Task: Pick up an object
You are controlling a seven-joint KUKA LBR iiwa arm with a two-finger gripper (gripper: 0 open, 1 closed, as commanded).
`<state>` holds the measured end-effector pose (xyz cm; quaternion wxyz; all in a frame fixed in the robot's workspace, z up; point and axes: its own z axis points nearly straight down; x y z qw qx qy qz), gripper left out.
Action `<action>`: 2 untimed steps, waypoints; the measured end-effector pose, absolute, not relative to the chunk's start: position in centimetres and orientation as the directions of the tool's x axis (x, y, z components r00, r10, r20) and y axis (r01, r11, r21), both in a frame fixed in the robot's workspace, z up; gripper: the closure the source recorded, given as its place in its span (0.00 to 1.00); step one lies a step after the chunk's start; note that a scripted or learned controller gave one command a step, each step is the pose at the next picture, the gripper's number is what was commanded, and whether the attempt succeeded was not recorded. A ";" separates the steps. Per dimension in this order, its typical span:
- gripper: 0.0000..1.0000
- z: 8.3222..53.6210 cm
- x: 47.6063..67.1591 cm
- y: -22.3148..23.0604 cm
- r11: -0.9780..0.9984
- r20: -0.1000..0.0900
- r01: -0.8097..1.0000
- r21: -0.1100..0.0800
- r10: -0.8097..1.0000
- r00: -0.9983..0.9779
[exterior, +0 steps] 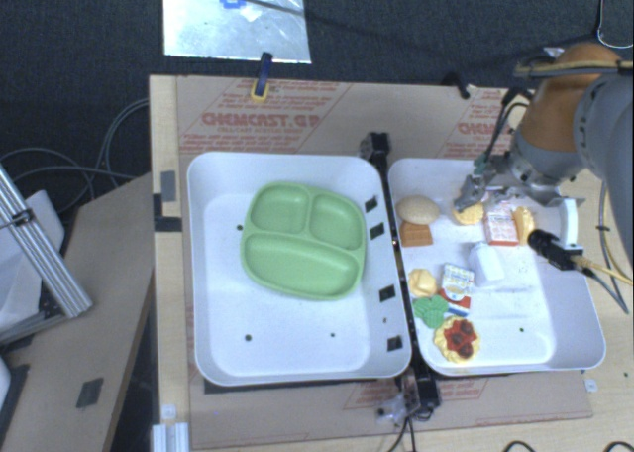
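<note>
My gripper (475, 190) hangs low over the far part of the right bin (555, 341), just above a small yellow toy piece (468, 213). Whether it touches that piece is unclear. Left of it lie a beige bun (417, 209) and a brown cracker (416, 234). To its right sits a red-and-white packet (502, 225). A white block (487, 262), a small carton (457, 282), a yellow piece (423, 282), a green leafy toy (431, 311) and a red-and-yellow slice (459, 338) lie nearer the front.
The left bin (218, 341) holds a green divided plate (302, 240). A black divider with clips (388, 242) runs between the bins. A white and black cable fitting (557, 242) hangs from the arm over the right bin's right side.
</note>
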<state>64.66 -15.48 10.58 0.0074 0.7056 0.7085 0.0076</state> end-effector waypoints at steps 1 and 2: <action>1.00 15.0 64.5 -15.2 0.004 -0.001 1.000 0.005 1.000 -0.004; 1.00 19.9 65.5 -15.4 0.005 -0.002 1.000 0.008 1.000 -0.005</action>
